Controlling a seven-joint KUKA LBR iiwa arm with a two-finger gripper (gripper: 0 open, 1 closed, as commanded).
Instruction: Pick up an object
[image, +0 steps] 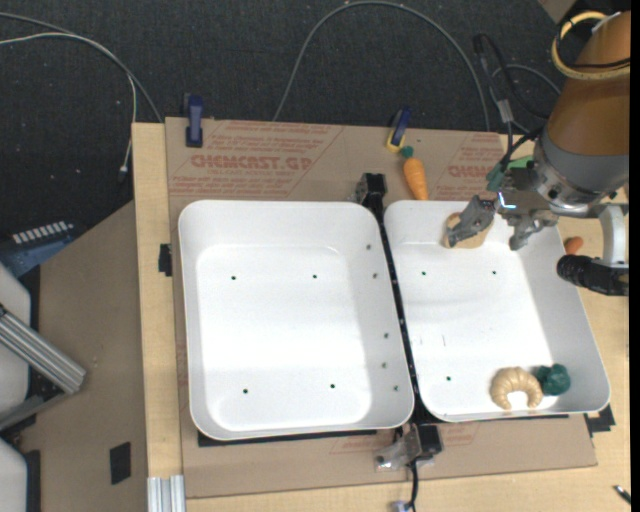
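Across the bench lies a brown cardboard sheet (300, 150) printed with red lettering, and on it sit two shallow white bins side by side. Left bin (285, 320): the larger-looking of the pair, its floor bare white with a few small dark dots. Right bin (470, 330): touching the left one along a dark seam, and bearing the objects I am to pick from. My arm (590, 110) enters from the right, grey at the wrist with an orange-brown section above it, and ends over the far right corner of the right bin. My gripper (495, 228) hangs there with its two fingers spread wide apart, one toward the left and one toward the right, nothing between them. Just beside my left finger (466, 228), at the far edge of the right bin, is a small tan object (478, 236), partly hidden by that finger so that I cannot tell whether it is touched. Near corner of the right bin: a cream, croissant-shaped object (516, 387) lies curled, touching a smaller dark green object (553, 379) on its right. Beyond the bins, on the cardboard, rests an orange carrot-shaped toy (414, 176) with a green top. Two blue clamps (193, 118) hold the far edge of the cardboard.
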